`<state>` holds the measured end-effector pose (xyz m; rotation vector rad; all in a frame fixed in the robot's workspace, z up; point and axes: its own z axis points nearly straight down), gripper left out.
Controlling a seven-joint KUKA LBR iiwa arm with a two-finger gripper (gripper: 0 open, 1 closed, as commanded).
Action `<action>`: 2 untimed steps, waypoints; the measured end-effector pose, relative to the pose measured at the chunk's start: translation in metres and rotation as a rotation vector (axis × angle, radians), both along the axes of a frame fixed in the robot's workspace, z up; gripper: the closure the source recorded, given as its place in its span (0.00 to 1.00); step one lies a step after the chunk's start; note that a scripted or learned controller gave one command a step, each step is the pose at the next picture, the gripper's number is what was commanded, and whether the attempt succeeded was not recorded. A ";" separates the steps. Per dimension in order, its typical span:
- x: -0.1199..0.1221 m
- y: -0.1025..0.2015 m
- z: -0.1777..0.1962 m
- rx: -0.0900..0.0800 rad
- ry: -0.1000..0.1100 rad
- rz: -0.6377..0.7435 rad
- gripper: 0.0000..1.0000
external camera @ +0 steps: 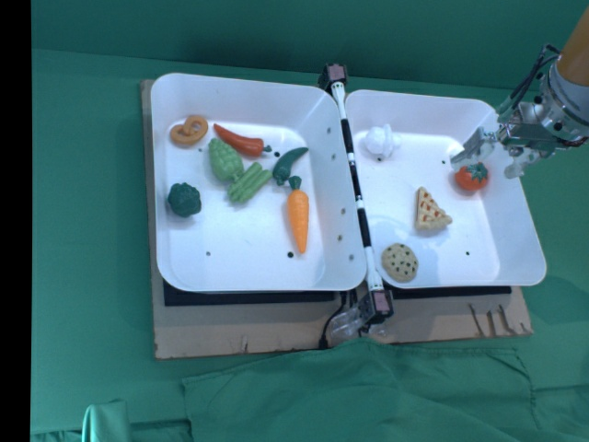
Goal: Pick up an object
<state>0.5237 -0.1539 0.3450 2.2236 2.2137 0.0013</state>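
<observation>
Claw (495, 151) open over tomato (471, 178), not gripping it, arm (575, 72) cut off at rt edge

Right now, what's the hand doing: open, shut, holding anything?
Hand: open, fingers spread above the right bin, directly over the tomato. Nothing is between its fingers; the tomato lies on the bin floor.

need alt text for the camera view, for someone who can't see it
A grey robot arm's gripper hovers over a tomato in the right white bin, which also holds a pizza slice, cookie and white toy. The left bin holds toy vegetables and a pretzel.
</observation>
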 end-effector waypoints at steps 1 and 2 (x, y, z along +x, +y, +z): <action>0.000 0.000 0.000 0.000 0.000 0.000 0.00; -0.006 -0.007 -0.057 0.001 0.006 -0.001 0.00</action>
